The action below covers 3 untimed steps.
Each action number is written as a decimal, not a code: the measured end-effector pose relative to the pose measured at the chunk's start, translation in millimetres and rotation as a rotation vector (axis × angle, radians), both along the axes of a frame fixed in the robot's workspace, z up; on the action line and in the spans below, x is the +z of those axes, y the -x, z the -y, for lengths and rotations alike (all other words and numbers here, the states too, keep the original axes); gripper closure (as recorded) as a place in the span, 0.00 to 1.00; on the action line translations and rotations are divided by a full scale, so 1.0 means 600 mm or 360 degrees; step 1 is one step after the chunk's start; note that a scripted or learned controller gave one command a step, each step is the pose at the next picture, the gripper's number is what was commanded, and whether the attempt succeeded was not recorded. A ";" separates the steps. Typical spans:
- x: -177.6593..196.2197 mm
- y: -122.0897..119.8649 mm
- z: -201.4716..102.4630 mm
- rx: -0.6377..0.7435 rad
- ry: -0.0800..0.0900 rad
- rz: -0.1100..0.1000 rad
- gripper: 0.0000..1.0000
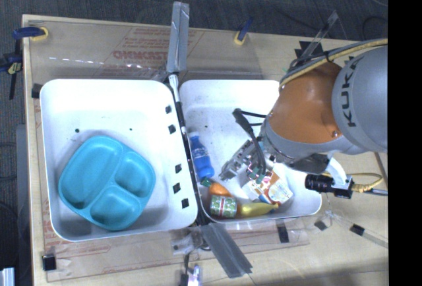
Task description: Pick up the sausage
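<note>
Hand (245,163) low in R bin (217,90), over the clutter at its front edge; can't tell if it grips anything. Sausage: can't ID for certain among the items piled there w/ blue bottle (199,159), green can (224,206), banana (258,209). Blue tray (105,179) in L bin, apart.

The sausage (220,189) looks to be the small, stubby orange-red piece lying flat in the right bin (224,90), down toward that bin's 7 o'clock corner. It is too small to tell more.
</note>
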<state>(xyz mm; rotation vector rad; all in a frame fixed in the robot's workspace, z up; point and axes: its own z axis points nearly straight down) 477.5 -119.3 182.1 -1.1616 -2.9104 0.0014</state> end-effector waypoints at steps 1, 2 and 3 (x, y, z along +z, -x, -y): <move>0.272 -0.069 0.079 0.0094 0.0004 0.0010 1.00; 0.315 -0.084 0.027 0.0427 0.0002 0.0010 1.00; 0.069 -0.122 0.091 0.0603 -0.0004 0.0004 1.00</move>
